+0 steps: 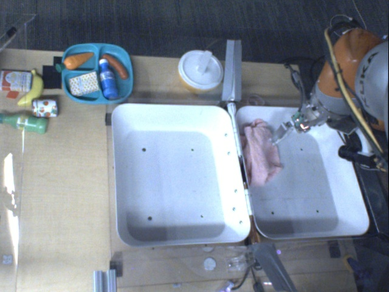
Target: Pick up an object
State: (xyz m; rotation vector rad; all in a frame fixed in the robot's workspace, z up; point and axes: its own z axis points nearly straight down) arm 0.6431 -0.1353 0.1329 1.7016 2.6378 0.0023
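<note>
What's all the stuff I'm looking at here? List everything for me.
Bins: 2, white, side by side on the bench.
Cloth: 1, pink, crumpled at the right bin's left wall.
Lunch tray: 1, blue, far left of the bench, holding toy food and a small blue bottle.
Lidded cup: 1, white lid, behind the bins.
Banana: 1, yellow, far left.
Can: 1, small, beside the banana.
Bottle: 1, green, lying down.
Arm: 1, grey and orange, from the right.
Gripper: 1, over the right bin, beside the cloth.
</note>
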